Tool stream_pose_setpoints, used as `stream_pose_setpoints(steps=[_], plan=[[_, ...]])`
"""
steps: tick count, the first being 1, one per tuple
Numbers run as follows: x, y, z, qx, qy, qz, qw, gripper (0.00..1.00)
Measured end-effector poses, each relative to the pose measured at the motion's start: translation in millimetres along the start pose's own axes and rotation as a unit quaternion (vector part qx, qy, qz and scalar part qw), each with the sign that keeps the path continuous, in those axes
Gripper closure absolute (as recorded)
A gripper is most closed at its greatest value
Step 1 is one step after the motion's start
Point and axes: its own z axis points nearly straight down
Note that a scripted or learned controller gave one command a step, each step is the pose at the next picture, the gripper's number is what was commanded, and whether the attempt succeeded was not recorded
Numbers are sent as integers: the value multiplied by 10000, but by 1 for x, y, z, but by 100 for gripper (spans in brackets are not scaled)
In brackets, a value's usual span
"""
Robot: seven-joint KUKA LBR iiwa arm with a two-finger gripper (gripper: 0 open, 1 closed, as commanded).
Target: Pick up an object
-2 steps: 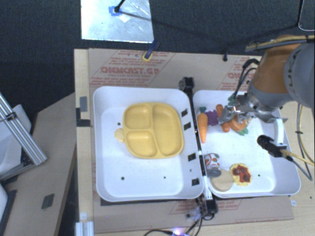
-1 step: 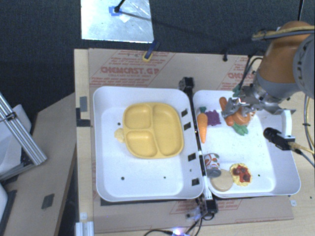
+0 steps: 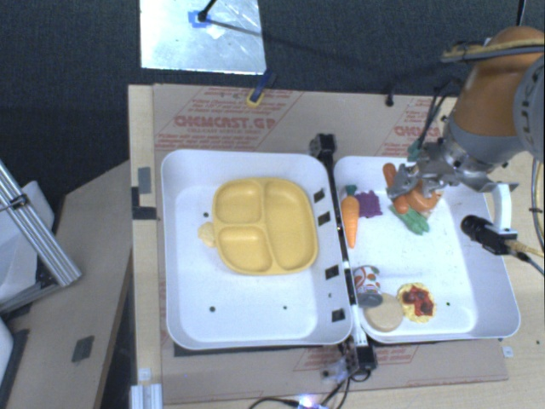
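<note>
The right bin [image 3: 477,271] holds several toy foods. A carrot [image 3: 349,216] lies along its left wall, with a purple bunch of grapes [image 3: 369,203] beside it. Further right are a red-orange sausage shape [image 3: 390,175], an orange piece [image 3: 423,201] and a green piece [image 3: 416,221]. My gripper [image 3: 415,186] hangs low over the orange and green pieces, reaching in from the right and partly hiding them. At the bin's front are a small can [image 3: 367,281], a tan disc [image 3: 385,316] and a yellow piece with red topping [image 3: 416,302].
The left bin [image 3: 183,288] carries a yellow divided plate [image 3: 260,226] with a small pale lump [image 3: 206,233] at its left edge. A black fitting [image 3: 481,231] and a white bracket [image 3: 502,207] stick out near the right bin's right wall.
</note>
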Motion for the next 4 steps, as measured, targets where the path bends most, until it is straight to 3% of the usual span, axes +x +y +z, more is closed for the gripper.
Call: stream_pose_setpoints(steps=[2,3,4], plan=[[74,-72,-3,24,9,-14,10000,100],[83,-93,10,24,4,14,10000,100],[77,-87,-9,4,0,10,10000,100]])
